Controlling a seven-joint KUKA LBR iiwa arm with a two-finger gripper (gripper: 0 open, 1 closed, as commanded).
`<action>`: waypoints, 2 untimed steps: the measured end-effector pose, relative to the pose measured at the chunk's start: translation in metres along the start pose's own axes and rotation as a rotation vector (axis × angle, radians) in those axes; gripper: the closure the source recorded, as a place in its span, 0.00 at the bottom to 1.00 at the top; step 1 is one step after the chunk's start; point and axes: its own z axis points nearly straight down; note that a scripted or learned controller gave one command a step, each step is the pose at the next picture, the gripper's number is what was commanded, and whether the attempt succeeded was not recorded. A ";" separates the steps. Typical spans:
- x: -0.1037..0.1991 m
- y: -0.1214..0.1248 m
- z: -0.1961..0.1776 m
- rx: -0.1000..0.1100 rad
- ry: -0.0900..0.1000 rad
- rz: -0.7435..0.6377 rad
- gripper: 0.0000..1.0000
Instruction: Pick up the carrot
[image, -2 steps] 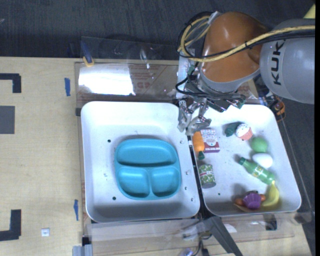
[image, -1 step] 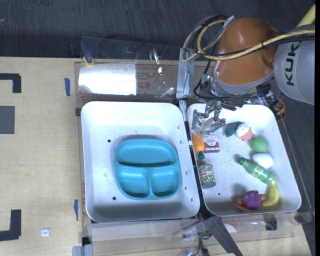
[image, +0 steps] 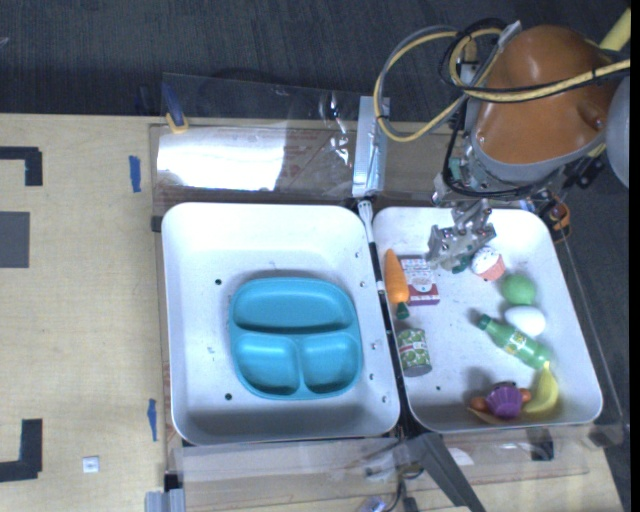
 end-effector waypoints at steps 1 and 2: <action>-0.050 0.027 -0.050 0.000 -0.001 -0.265 1.00; -0.083 -0.026 0.002 -0.007 -0.005 -0.386 1.00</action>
